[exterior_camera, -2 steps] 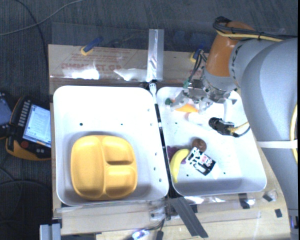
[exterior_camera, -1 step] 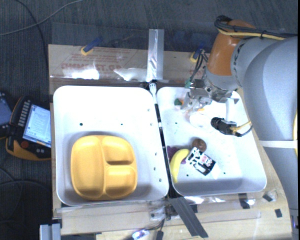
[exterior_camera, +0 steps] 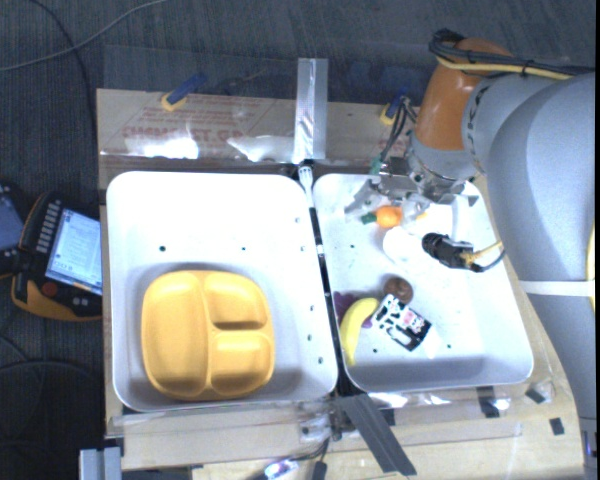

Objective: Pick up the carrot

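Note:
The carrot [exterior_camera: 388, 216] is a small orange piece lying near the back of the right bin [exterior_camera: 480, 358]. My gripper [exterior_camera: 388, 206] is down in that bin directly over it, with the arm coming in from the right. It stands open, one grey finger [exterior_camera: 360, 204] left of the carrot and the other on its right. The fingers straddle the carrot and show a gap on the left side. The gripper's body hides part of the carrot's top.
Toward the front of the right bin lie a yellow banana-like piece [exterior_camera: 353, 330], a brown ball [exterior_camera: 398, 288], a black-and-white item [exterior_camera: 402, 325] and a purple thing [exterior_camera: 340, 306]. The left bin [exterior_camera: 180, 198] holds a yellow divided plate [exterior_camera: 208, 331].

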You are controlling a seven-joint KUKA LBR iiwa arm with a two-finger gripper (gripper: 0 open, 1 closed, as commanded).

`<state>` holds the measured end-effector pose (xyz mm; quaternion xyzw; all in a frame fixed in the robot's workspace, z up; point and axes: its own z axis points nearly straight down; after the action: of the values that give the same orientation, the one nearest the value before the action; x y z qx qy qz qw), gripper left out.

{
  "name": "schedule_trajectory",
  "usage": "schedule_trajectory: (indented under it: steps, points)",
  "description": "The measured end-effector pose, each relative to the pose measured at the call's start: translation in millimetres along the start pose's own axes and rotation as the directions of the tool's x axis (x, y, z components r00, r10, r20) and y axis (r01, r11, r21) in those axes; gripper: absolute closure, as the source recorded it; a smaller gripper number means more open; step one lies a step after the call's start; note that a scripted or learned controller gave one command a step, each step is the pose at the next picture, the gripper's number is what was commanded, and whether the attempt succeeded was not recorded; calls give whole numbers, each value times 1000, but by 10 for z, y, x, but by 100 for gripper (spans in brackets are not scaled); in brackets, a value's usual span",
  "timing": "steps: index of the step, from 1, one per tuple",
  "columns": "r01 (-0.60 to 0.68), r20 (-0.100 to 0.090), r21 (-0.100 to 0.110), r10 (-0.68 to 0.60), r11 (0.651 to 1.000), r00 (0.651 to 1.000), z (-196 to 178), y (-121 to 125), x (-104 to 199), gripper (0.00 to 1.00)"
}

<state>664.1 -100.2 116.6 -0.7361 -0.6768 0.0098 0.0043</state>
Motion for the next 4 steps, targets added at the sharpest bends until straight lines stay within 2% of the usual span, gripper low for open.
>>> schedule_trajectory:
  steps: [1, 2, 3, 4]
  points:
    - [117, -13, 9, -116, 993, 993, 293, 22, -250, 0]
    - [442, 7, -19, -442, 897, 897, -254, 102, -796, 0]
    - [607, -1, -10, -607, 794, 794, 279, 118, -959, 0]
    - [609, 14, -26, -609, 793, 793, 165, 158, -949, 100]
